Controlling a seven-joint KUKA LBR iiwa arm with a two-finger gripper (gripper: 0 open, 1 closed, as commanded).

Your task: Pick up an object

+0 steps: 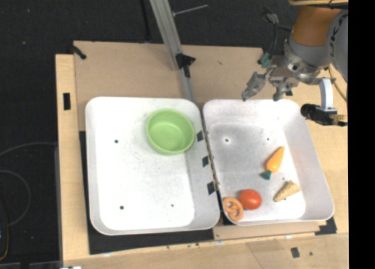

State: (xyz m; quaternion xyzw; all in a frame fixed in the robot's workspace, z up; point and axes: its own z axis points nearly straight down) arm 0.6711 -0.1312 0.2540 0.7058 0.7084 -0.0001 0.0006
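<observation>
My gripper (266,91) hangs above the far edge of the right bin (246,121), its two fingers spread apart and open with nothing between them. Inside that bin lie an orange carrot (273,160), a red tomato (251,198), a tan wedge-shaped piece (286,191) and an orange round slice (232,208), all toward the near right corner and well away from the gripper. A green bowl (170,132) sits in the left bin (117,168) near its far right corner.
A grey metal pole (167,27) slants up from between the bins at the back. The arm's orange-banded wrist (316,16) stands at the upper right. A black fitting (319,112) sits just beyond the right bin's far right corner.
</observation>
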